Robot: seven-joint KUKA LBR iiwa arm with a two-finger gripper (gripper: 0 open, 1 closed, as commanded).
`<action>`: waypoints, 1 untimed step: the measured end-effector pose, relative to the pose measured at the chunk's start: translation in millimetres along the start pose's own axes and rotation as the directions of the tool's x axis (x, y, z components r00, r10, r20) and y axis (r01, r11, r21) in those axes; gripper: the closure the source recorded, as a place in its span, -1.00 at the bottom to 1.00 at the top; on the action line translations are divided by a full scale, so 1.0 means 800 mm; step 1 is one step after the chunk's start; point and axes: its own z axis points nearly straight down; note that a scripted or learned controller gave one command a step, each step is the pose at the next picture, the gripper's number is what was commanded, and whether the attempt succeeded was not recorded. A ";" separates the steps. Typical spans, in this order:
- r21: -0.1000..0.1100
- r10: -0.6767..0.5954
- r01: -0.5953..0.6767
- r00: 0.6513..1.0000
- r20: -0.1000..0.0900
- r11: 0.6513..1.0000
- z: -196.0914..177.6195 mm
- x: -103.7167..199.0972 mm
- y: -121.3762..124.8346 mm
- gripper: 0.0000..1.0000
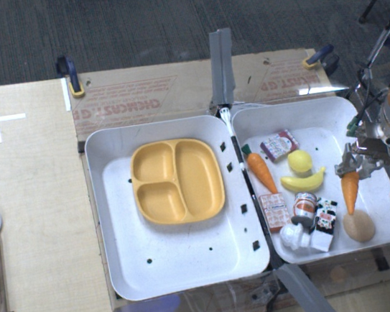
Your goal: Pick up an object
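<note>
Fingers [351, 167] pinch the top of an upright carrot [350, 192] in the right bin [319, 113].

Both white bins [118, 221] read as smooth, hard plastic with a faint sheen. The yellow divided plate [178, 181] in the left one looks like matt moulded plastic, no glare on it. Over in the right bin, the banana [305, 181] and lemon [300, 161] look smooth and plasticky, the two carrots [260, 172] matt orange. The small can [304, 207] shows a glossy printed label; the little boxes [274, 211] seem to be printed card, though they're too small to be sure. The counter [36, 212] is pale, matt wood grain, with brown corrugated cardboard [150, 96] behind. The tool [359, 160] looks dull grey metal.
</note>
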 end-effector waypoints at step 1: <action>0.006 -0.003 0.003 1.000 0.002 1.000 -0.008 0.000 0.000 1.00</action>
